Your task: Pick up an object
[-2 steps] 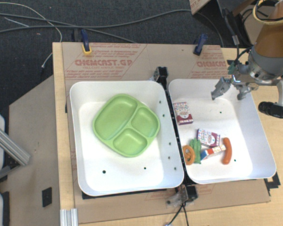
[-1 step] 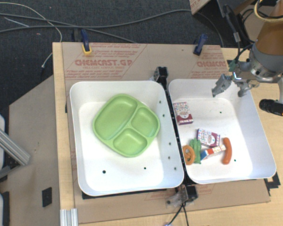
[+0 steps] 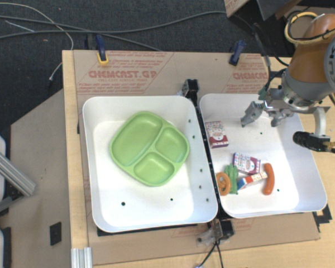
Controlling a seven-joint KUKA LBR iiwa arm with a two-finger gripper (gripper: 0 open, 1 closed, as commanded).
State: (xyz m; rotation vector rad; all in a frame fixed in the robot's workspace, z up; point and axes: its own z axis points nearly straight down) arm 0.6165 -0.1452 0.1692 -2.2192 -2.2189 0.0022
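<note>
You have 2 white bins side by side on the bench. The left bin point(image 3: 100, 166) contains 1 green divided plate point(image 3: 149, 148) with 3 compartments, lying flat near the bin's centre.

The right bin point(image 3: 301, 177) contains the loose objects. A small red-and-white packet point(image 3: 216, 134) lies by the bin's left wall. Nearer the front sits a cluster: a purple-and-white carton point(image 3: 246, 162), a tube-shaped item point(image 3: 251, 179) just below it, an orange-and-green toy vegetable point(image 3: 227, 182) to the left, and a red-orange sausage-shaped piece point(image 3: 268, 179) to the right. These 4 lie close together, some touching.

Your gripper point(image 3: 265, 114) hangs over the far part of the right bin, well apart from the cluster and to the right of the packet. Its 2 fingers are spread, with nothing between them. The orange band point(image 3: 311, 63) sits above the wrist at the view's right.

No object is held at this moment.
</note>
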